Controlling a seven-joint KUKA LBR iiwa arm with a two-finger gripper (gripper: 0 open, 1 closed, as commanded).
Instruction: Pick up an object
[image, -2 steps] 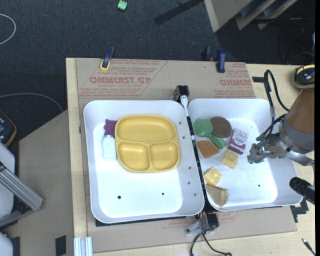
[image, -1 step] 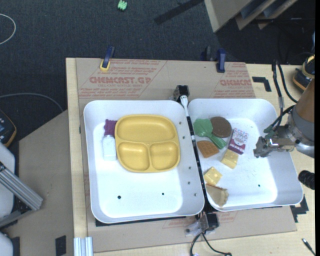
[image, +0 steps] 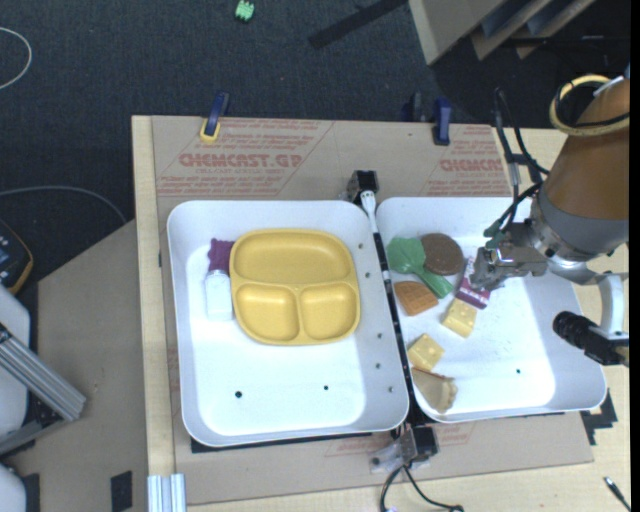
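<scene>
The small purple-and-white packet (image: 472, 293) hangs tilted at the tips of the pincer (image: 484, 275), over the right shallow white plastic bin (image: 545, 370). Whether it is actually between the tips is not clear. Just below it lies a pale yellow cube-like block (image: 461, 318). To its left, close by, sit a round brown disc (image: 441, 254), a green leaf-shaped piece (image: 407, 254) and an orange wedge (image: 415, 297), all in that bin's left part

grey arm (image: 590, 190) reaches in from the right, tool (image: 487, 272) pointing down.
</scene>
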